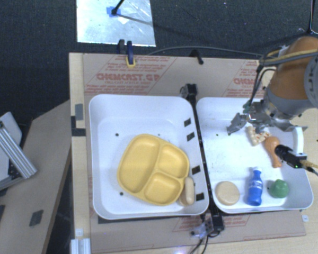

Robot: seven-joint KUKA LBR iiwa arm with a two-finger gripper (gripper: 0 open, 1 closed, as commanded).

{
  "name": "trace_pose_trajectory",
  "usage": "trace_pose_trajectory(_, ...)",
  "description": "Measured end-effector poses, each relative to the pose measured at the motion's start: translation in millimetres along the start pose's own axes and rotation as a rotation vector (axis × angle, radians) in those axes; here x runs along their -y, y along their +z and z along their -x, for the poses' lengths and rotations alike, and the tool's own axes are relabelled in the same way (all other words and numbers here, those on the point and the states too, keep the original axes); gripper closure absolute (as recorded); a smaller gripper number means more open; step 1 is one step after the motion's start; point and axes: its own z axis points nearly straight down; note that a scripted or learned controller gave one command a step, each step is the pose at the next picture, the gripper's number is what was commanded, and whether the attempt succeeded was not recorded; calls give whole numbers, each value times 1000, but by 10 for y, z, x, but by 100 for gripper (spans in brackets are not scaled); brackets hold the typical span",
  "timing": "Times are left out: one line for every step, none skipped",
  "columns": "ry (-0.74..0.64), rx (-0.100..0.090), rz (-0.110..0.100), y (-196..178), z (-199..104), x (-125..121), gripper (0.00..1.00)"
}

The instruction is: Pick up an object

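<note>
Objects for picking sit in right bin [217, 107] — blue bottle [254, 186], green piece [279, 188], tan disc [227, 192], orange piece [272, 144], pale piece [256, 136]. We see gripper [237, 124] over bin's upper part, fingers spread, nothing between them — pale piece just beside it. Left bin [103, 115] holds yellow divided tray [151, 168]; beige roll [187, 190] touches tray's lower right edge.

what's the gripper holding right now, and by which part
Nothing that can be seen. The gripper hangs over the right bin with no object between its fingers.
</note>
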Motion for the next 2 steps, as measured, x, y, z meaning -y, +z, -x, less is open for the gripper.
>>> trace_pose_trajectory(-1, 0, -1, 574, -11, -88, 0)
trace_pose_trajectory(0, 1, 6, 429, -4, -104, 100)
